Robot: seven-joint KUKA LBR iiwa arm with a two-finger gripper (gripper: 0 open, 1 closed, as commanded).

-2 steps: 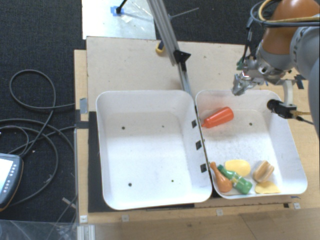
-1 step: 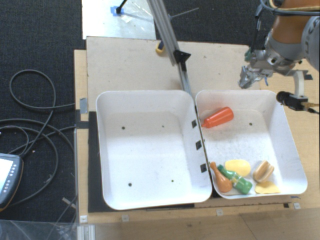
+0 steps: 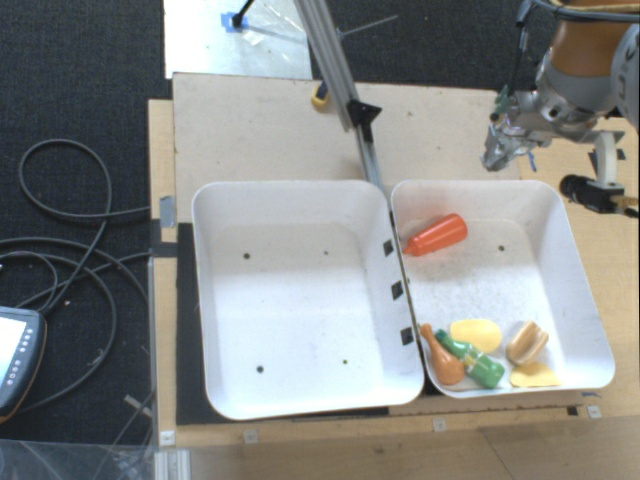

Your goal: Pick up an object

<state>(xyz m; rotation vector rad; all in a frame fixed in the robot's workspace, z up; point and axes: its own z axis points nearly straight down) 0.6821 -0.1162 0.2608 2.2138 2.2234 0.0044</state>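
Two shallow white bins sit side by side on the bench, smooth plastic with rounded corners and speckled floors. The left bin [image 3: 290,298] has only a few dark dots on its floor. The right bin [image 3: 575,268] carries everything: an orange carrot-shaped piece [image 3: 437,234], glossy and tapered, lies alone near the far wall, close to the divider. Down at the near edge there's a cluster: a small orange gourd shape [image 3: 441,358], a green bottle-like toy [image 3: 474,361] touching it, a yellow rounded lump [image 3: 476,334] just behind, a tan bread roll [image 3: 526,342], and a flat yellow piece [image 3: 533,375] by the rim.

Up at the right, the gripper [image 3: 499,156] hangs above the bench just beyond the right bin's far rim, well apart from every object. Whether it's open, I cannot tell. A grey metal pole [image 3: 335,58] slants across the far bench, and black cables [image 3: 60,208] loop over the dark floor on the left.
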